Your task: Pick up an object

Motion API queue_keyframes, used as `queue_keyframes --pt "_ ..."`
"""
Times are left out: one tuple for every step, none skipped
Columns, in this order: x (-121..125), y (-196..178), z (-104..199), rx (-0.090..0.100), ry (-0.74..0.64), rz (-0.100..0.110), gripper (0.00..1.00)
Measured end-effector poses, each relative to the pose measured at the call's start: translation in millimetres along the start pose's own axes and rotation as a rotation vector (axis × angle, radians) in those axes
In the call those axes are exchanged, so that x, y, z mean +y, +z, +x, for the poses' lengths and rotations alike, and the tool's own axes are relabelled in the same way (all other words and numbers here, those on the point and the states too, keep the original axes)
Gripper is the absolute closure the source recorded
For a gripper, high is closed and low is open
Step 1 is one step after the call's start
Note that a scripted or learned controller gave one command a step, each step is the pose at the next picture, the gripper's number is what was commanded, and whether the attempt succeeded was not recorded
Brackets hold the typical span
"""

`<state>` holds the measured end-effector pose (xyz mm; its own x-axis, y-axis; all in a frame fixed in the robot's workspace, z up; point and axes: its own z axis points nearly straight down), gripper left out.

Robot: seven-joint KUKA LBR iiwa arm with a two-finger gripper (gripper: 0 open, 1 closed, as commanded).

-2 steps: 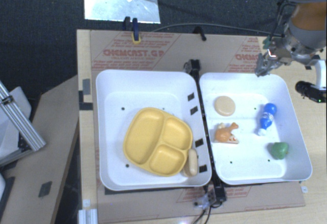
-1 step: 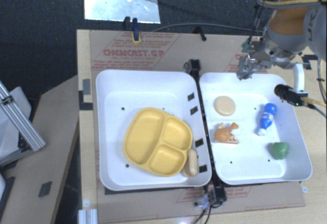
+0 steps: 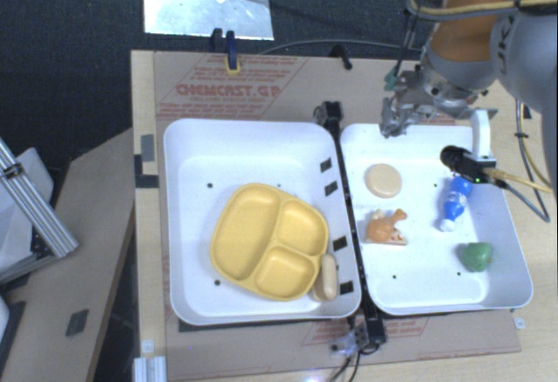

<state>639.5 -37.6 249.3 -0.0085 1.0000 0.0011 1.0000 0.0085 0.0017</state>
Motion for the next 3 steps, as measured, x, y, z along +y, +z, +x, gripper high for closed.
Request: queue_keyframes --pt "-1 6 43 0.0 0.0 0.0 1.0" --pt "-3 16 87 0.001 0.0 0.001 1.0" --pt "-7 11 144 0.001 -0.001 0.0 1.0"
